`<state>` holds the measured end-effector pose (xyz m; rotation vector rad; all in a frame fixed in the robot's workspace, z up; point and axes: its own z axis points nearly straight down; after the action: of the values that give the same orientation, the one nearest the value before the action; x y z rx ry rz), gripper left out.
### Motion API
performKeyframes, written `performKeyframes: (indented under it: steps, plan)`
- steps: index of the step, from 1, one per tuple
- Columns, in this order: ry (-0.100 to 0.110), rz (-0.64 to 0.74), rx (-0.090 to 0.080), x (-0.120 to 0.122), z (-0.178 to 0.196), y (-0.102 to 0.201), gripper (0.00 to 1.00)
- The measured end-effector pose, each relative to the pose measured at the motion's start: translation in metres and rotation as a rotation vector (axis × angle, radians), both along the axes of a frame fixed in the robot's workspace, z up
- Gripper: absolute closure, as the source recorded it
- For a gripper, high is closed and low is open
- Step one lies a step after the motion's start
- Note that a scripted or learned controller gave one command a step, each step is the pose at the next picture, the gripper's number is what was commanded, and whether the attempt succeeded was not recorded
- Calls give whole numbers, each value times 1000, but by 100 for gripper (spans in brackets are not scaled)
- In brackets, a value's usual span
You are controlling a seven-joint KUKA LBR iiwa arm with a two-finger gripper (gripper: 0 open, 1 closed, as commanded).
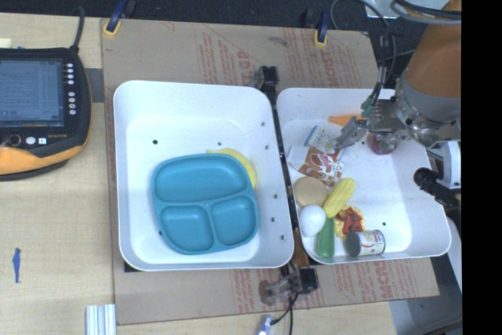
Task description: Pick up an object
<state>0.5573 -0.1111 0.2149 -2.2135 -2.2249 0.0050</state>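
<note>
Arm over the right bin [423, 243], nothing picked yet.
Can't tell the jaws' [354, 131] state; you'd best drop straight onto the packet [320, 139].

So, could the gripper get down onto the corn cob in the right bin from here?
Probably yes: the corn cob lies uncovered just below the gripper, though the egg and snack packet crowd its sides.

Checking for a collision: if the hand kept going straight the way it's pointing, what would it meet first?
Probably the small snack packet, which lies just ahead of the hand in the right bin. Depth is unclear, so it may touch the bin floor first.
</note>
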Motion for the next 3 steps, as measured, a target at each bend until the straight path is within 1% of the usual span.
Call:
performKeyframes:
  steps: [1,2,3]
  plan:
    - [-13,-3,-1,9,-100,8,0]
    - [-15,2,-1,48,-111,12,0]
    - [-28,5,4,53,-96,15,100]
